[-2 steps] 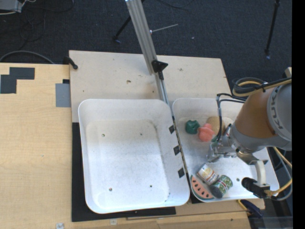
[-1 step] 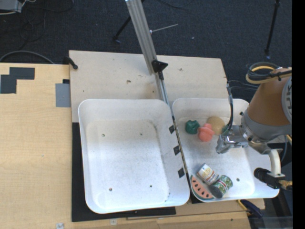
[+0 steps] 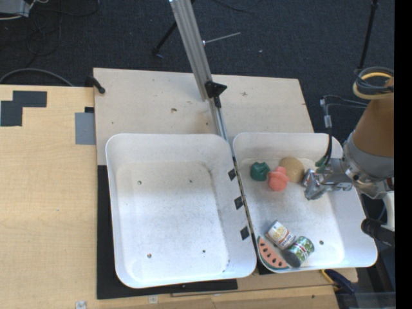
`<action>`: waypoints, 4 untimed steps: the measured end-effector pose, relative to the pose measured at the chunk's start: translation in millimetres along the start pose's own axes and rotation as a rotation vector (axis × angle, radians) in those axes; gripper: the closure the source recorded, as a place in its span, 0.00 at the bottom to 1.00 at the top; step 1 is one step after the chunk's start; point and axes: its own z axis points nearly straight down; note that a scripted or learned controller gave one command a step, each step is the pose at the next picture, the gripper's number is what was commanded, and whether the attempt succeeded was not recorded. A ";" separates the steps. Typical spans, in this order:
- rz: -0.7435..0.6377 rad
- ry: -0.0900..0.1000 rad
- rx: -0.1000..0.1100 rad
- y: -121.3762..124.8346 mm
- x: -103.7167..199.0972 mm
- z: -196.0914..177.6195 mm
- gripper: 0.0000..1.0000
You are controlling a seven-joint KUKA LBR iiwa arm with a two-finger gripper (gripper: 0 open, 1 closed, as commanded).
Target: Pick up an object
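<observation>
Gripper (image 3: pixel 313 187) low in the right bin (image 3: pixel 347 253), beside the tan ball (image 3: pixel 292 168).
I cannot tell its state; nothing shows held. Ball, pink piece (image 3: pixel 277 180) and green piece (image 3: pixel 259 170) crowd together, so a grasp may knock them apart.

The arm (image 3: pixel 376 140) reaches in from the right, its orange band uppermost and grey wrist below (cables trailing along it). The metal hand (image 3: pixel 313 187) hangs low, pointing leftward and slightly down.
</observation>
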 end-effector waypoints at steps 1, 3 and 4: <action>-0.002 0.001 0.004 0.1 -0.5 -3.1 1.00; -0.004 0.003 0.006 37.7 104.4 2.3 1.00; -0.005 0.003 0.004 52.8 156.1 -11.3 1.00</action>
